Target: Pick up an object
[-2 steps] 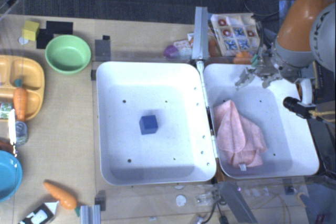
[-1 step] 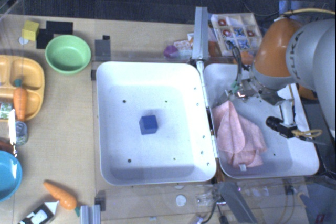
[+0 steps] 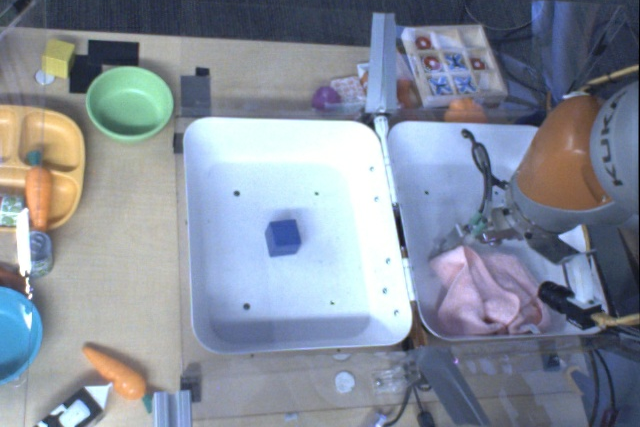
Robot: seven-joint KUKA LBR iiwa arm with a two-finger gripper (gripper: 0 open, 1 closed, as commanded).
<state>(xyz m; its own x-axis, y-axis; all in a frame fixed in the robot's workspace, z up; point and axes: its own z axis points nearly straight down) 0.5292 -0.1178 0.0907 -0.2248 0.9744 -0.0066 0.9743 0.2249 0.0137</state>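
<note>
Pink cloth [image 3: 487, 292] lies crumpled in the right bin [image 3: 430, 165], in the corner nearest the camera. My gripper [image 3: 484, 227] sits low over that bin, just beyond the cloth's far edge; whether my fingers are spread or pressed together cannot be determined, since my wrist covers them. Left of the pink cloth, across the shared bin walls, a blue cube [image 3: 284, 236] rests near the centre of the left bin [image 3: 230, 315], well apart from my gripper

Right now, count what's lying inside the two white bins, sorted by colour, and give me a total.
Blue: 1, the blue block in the left bin
Pink: 1, the pink cloth in the right bin
Total: 2
</note>
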